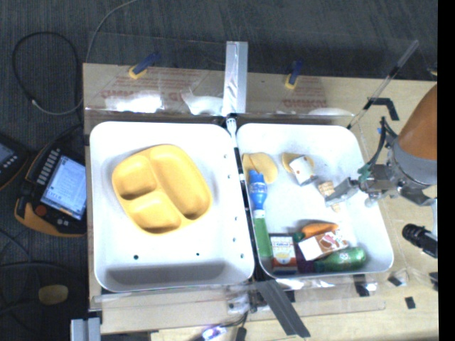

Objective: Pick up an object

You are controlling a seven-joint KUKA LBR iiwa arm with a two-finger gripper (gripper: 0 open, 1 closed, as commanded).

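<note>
Two white bins share the table (370,94): a yellow divided tray (162,187) fills the left, clutter crowds the right bin (313,131), where the hand (340,192), its grip unreadable, hovers near a small pale object (325,188).

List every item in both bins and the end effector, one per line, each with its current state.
Yellow divided tray: lying flat, alone in the left bin.
Blue-capped bottle: lying on its side along the right bin's left wall.
Green bottle: lying on its side at the near wall.
Small boxes: piled flat beside the green bottle.
End effector: above the right bin's right side, holding nothing visible.
</note>
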